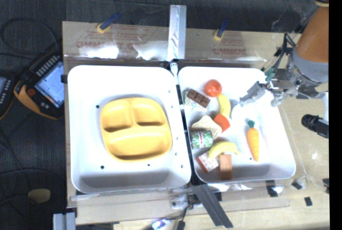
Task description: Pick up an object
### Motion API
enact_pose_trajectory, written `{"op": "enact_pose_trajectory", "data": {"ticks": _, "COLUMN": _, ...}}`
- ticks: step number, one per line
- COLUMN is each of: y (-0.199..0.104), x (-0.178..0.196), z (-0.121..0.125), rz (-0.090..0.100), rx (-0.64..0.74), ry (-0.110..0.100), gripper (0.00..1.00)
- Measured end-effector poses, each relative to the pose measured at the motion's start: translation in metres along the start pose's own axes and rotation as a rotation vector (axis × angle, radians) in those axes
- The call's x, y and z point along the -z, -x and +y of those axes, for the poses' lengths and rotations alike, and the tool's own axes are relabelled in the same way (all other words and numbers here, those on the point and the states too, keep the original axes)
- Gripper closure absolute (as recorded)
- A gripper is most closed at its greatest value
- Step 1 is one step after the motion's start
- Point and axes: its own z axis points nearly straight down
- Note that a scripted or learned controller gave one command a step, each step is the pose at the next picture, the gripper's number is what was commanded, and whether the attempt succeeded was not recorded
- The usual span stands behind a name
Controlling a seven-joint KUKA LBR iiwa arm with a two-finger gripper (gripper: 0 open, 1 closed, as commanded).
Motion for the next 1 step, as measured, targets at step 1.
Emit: {"op": "enact_pose_trajectory", "data": {"ticks": 1, "y": 0.0327, "x": -0.1624, "z": -0.022, "rz": 0.001, "rx": -0.001, "ry": 0.005, "gripper": 0.0}}
